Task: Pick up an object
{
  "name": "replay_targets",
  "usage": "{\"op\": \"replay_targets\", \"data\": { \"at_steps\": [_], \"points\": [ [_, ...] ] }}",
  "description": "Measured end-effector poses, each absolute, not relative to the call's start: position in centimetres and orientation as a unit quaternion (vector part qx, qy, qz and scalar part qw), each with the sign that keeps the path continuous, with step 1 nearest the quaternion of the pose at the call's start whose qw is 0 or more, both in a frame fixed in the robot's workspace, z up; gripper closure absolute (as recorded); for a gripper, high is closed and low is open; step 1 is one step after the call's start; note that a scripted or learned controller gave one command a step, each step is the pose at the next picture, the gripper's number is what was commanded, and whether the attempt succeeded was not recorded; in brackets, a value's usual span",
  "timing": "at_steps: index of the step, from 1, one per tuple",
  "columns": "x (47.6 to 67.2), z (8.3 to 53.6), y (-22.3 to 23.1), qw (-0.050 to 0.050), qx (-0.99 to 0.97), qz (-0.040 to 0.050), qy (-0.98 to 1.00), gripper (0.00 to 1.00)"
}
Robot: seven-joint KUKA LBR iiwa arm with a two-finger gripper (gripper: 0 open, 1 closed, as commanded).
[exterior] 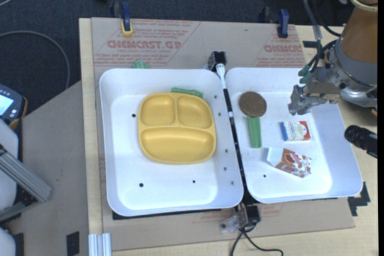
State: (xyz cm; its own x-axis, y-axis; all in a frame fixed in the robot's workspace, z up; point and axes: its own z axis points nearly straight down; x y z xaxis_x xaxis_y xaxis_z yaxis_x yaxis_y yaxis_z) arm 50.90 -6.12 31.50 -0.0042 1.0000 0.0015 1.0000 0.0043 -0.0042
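Where right bin holds it, green stick point(255, 131), upright, long axis near-vertical

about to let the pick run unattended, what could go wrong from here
The gripper hangs near the right bin's far side, above no item, so closing here would likely grab nothing. The small packets lie flat and close together, so a descent may nudge one or slip off. The brush lies near the divider, leaving little finger room.

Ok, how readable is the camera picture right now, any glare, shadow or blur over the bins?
Camera view: even lighting, soft shadows, no harsh glare on the white bins; the yellow tray and brown disc are crisp, the packets' print is too small to read, and the gripper looks slightly soft.
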Motion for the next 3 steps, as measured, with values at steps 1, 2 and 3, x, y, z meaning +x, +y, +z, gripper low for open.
{"op": "replay_targets", "data": {
  "at_steps": [1,2,3],
  "points": [
    [49.8,20.0,0.1,0.006,-0.705,0.0035,-0.709,1.00],
    [47.9,29.9,6.2,-0.002,-0.704,-0.0043,-0.710,1.00],
    [48.0,43.1,5.6,-0.005,-0.706,-0.0071,-0.708,1.00]
  ]
}}
